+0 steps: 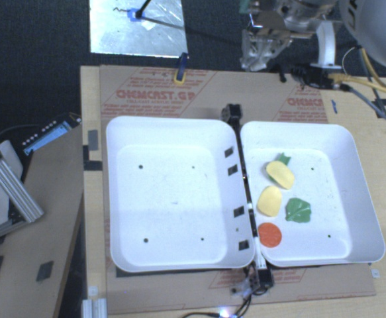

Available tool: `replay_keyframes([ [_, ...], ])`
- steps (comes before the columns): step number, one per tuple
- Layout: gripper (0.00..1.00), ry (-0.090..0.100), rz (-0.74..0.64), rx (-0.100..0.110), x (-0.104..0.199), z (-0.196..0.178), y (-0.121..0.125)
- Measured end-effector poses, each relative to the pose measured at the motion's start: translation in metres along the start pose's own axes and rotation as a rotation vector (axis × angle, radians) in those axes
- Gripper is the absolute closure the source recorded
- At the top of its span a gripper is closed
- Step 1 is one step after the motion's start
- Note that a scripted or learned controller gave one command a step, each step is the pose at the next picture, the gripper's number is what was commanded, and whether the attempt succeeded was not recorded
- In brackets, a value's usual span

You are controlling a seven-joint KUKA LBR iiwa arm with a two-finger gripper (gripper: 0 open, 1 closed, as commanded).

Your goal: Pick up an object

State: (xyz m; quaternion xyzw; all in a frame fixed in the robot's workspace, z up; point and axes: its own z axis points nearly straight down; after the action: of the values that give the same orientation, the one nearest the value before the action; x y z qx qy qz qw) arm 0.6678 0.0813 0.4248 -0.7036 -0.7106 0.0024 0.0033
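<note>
Two-finger metal gripper parked high behind the shallow white right bin, jaw state unreadable, leaving the yellow oval toy cluster unobstructed for picking.

My arm is a smooth, rounded grey casing with dark lettering on its shell. My gripper is pale, translucent-looking metal and plastic, with a small green part on its side. A white bracket, yellow cables and black fittings trail beside it.
</note>
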Motion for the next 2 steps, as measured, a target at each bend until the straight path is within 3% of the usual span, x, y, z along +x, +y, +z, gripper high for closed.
replay_keyframes([
  [1, 1.00, 0.003, -0.002, -0.017, 0.077, -0.068, 0.000],
  [2, 1.00, 0.001, 0.002, -0.016, 0.113, -0.113, 0.000],
])
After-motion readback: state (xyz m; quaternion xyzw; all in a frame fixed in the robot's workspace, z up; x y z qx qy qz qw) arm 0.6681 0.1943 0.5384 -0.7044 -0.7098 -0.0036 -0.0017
